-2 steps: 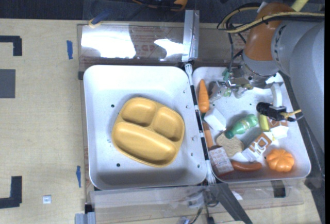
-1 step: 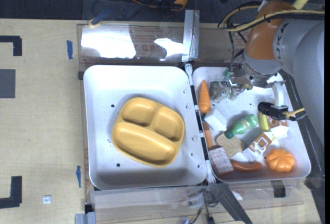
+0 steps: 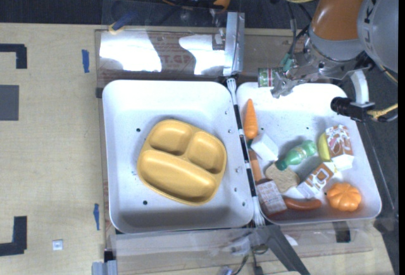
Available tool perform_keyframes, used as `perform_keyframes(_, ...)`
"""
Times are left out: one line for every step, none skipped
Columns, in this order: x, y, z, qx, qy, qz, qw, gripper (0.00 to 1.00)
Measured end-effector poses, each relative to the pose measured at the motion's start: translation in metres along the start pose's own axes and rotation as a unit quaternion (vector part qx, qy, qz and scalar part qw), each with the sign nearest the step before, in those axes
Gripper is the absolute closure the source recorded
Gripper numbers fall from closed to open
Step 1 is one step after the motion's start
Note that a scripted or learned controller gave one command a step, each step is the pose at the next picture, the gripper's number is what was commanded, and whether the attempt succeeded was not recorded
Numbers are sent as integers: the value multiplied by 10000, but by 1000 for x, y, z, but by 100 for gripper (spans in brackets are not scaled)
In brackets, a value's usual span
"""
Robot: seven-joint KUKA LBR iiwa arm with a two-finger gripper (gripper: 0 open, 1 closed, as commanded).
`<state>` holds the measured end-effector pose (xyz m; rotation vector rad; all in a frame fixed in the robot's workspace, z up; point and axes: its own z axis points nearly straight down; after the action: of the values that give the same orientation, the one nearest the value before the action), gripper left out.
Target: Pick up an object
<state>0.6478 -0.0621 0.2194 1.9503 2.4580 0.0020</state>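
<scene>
Camera view: the end effector [image 3: 281, 81] hangs over the far edge of the right bin [image 3: 373, 195]; whether it is apart or together cannot be told. Toys lie nearer the camera: a carrot [image 3: 250, 119] just beside, a green bottle [image 3: 297, 154] and a pumpkin [image 3: 343, 196] farther off. The arm [image 3: 354, 8] enters from upper right. A yellow tray [image 3: 182, 160] fills the left bin [image 3: 120, 141].

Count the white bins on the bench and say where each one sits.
2. The left bin holds a yellow divided plate. The right bin touches it along the middle and holds toy food, including a carrot and a pumpkin.
</scene>
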Motion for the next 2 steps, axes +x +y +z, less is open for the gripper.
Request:
perform_keyframes(29,21,-32,0,-2,1484,9889,100)
perform_keyframes(52,-57,-37,33,18,317,9995,100)
